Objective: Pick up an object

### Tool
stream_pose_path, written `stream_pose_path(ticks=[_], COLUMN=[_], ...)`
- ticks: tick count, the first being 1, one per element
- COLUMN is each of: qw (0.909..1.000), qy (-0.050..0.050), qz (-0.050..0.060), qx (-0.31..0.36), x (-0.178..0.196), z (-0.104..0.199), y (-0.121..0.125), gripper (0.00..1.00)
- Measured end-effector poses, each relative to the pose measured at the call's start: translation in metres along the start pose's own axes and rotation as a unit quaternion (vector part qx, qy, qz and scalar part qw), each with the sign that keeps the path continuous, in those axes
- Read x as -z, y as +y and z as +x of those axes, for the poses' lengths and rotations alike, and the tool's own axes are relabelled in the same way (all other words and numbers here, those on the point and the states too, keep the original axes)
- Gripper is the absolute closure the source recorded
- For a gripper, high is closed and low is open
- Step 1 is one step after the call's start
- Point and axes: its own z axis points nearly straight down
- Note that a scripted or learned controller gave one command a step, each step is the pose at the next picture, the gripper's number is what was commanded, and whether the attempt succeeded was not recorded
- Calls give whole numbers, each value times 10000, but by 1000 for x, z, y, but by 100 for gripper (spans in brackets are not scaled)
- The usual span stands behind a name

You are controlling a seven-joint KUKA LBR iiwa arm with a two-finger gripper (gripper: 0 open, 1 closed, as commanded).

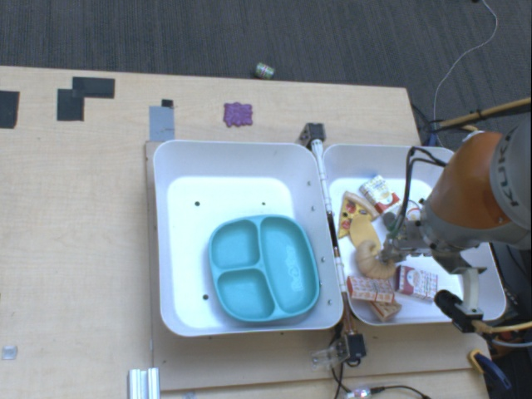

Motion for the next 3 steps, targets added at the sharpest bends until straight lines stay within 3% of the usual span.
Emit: stream_pose_path(ticks=[1, 2, 3], qw=[10000, 10000, 10000], qy=[16, 8, 10], qz=[48, 48, 64], qx=[11, 21, 18], x=[-12, 99, 98], z=[-71, -41, -41], y=[52, 82, 81], gripper=[100, 100, 0])
